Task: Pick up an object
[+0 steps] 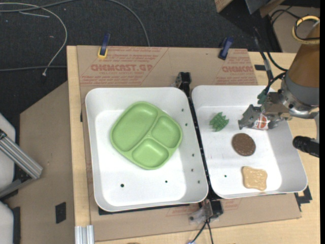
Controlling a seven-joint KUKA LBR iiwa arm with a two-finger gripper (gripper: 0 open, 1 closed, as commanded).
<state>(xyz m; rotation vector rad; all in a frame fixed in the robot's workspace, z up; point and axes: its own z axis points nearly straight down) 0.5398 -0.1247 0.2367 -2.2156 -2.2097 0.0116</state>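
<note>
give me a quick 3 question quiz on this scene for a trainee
1. True or false: the green divided plate lies in the right bin.
2. Which thing lies nearest the gripper? A) green leafy piece B) brown round piece C) tan piece D) red and white item
3. Fill in: the plate has ___ compartments.

Key:
1. False, it lies in the left bin.
2. D, right at the gripper; whether it is held cannot be told.
3. Three.
</note>
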